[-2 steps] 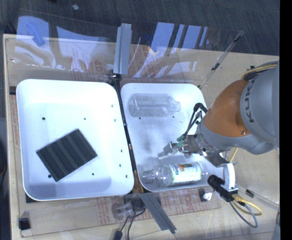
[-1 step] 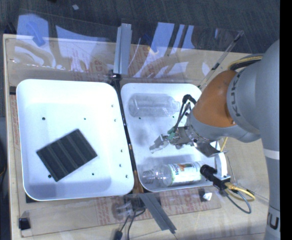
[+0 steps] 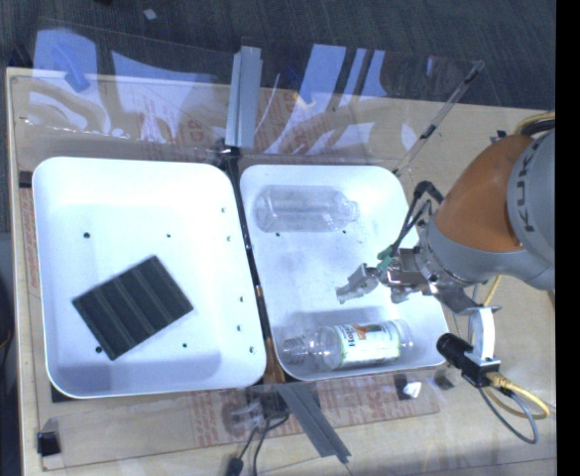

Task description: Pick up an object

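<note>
Two clear plastic bottles lie in the right bin (image 3: 270, 178). One bottle (image 3: 304, 209) rests on its side near the far wall. The other bottle (image 3: 347, 344), with a white and green label, lies along the near wall. My gripper (image 3: 361, 284) hangs over the middle of the right bin, between the two bottles and above the labelled one. Nothing shows between its fingers. A dark ribbed flat pad (image 3: 132, 305) lies in the left bin (image 3: 47, 181).
The grey arm with its orange band (image 3: 483, 201) comes in over the right bin's right wall. A black cable fitting (image 3: 463, 353) and a yellow cable (image 3: 522, 405) sit by the bin's near right corner. A clear screen (image 3: 270, 87) stands behind both bins.
</note>
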Robot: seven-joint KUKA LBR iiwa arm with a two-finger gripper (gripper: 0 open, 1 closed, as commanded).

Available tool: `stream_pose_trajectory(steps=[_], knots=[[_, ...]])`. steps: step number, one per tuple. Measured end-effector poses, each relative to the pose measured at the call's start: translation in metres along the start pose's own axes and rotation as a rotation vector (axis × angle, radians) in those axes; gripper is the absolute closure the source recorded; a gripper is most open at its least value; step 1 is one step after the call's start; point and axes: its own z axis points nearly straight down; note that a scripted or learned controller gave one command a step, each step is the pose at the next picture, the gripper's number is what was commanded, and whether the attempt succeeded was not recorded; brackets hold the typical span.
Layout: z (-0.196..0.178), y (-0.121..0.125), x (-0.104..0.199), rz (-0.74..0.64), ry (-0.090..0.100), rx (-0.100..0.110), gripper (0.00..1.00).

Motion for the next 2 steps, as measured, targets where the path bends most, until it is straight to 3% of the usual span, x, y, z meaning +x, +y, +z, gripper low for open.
stream_pose_trajectory(steps=[1,2], knots=[[0.092,0.001,-0.009,-0.125,0.001,-0.001,0.0],[0.091,-0.005,0.072,-0.287,-0.011,-0.005,0.0]])
